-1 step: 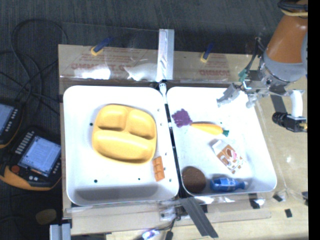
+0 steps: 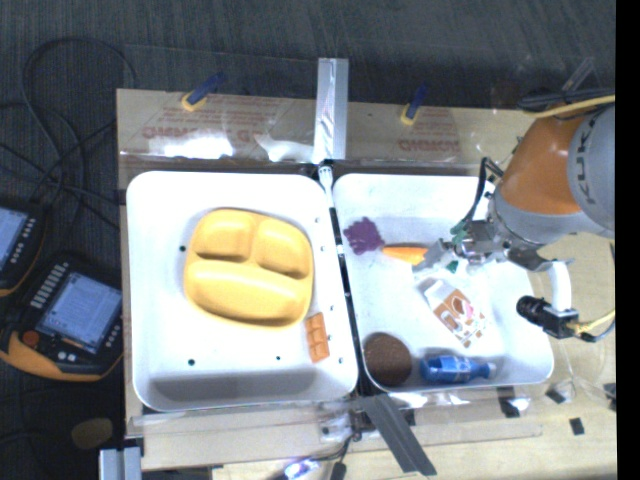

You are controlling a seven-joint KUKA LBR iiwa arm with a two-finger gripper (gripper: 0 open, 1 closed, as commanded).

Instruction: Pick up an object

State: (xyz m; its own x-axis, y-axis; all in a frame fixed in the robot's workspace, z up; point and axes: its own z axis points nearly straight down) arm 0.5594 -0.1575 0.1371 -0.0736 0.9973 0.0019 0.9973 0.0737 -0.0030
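Your gripper (image 2: 447,255) sits low in the right bin (image 2: 510,190); fingers too small and dark here, can't tell whether released or clenched. Just to its left, nearly touching, lies an orange carrot (image 2: 404,253), with a purple grape bunch (image 2: 364,234) further left. Right below the gripper is a white snack packet (image 2: 454,310). Further down, a blue bottle (image 2: 454,369) lies on its side beside a brown ball (image 2: 387,357). Far left, the left bin (image 2: 160,368) holds a yellow divided tray (image 2: 248,266) and a small orange block (image 2: 317,336).
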